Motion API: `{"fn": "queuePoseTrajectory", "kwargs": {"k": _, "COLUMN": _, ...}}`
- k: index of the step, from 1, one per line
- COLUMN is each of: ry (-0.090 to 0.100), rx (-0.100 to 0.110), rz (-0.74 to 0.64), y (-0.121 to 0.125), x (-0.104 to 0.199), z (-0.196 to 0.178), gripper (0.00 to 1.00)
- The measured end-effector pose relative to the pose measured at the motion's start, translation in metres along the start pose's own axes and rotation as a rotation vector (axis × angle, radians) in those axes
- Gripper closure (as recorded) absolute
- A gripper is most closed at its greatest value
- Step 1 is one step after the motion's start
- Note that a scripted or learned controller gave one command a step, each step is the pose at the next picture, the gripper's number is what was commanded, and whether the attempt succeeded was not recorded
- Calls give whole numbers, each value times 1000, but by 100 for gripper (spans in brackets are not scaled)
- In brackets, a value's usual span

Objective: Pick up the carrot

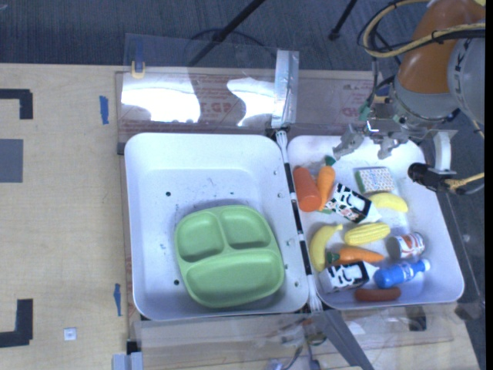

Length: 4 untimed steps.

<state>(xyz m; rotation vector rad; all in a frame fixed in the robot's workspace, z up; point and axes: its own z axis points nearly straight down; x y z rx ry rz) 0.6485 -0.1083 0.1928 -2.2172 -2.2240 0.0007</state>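
A: Start with the big things. What carries it all?

B: The desk [54, 206], pale wood, with two white bins side by side. Take the right bin [451, 245] as the landmark. The left bin [154, 160] touches its left wall and holds a green divided plate [229, 257].

A: And the arm?

B: The grey arm [443, 60], with its orange band, hangs over the right bin's far edge. The pincer [370, 139] sits just above that bin's far end, its fingers spread apart with nothing between them.

A: Where is the carrot?

B: The carrot [326, 183] lies in the right bin's far left part, leafy tip pointing away, touching an orange-red bottle-like item [306, 190] that rests against the bin's left wall. The pincer is just beyond it, apart from it.

A: The smaller things?

B: All in the right bin. A black-and-white cow-patterned carton [347, 203] at the centre, a second one [348, 274] near the front. Two bananas: one [321, 245] by the left wall, one [388, 202] toward the right. A corn cob [368, 232] in the middle, an orange piece [360, 255] just in front of it. A blue bottle [400, 272] and a red sausage-like thing [377, 294] at the front, a small can [408, 245] at the right, a speckled sponge [375, 179] toward the far side.
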Motion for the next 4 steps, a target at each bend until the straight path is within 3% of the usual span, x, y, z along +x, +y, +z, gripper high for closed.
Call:
{"fn": "queuePoseTrajectory", "kwargs": {"k": 1, "ry": -3, "rx": -20, "rz": -28, "y": 13, "x": -16, "z": 98, "gripper": 0}}
{"fn": "queuePoseTrajectory", "kwargs": {"k": 2, "ry": -1, "rx": -24, "rz": 350, "y": -13, "x": 0, "z": 97, "gripper": 0}}
{"fn": "queuePoseTrajectory", "kwargs": {"k": 3, "ry": -5, "rx": -25, "rz": 349, "y": -12, "x": -1, "z": 86, "gripper": 100}}
{"fn": "queuePoseTrajectory", "kwargs": {"k": 4, "ry": -2, "rx": -1, "rz": 439, "y": 9, "x": -9, "z": -62, "gripper": 100}}
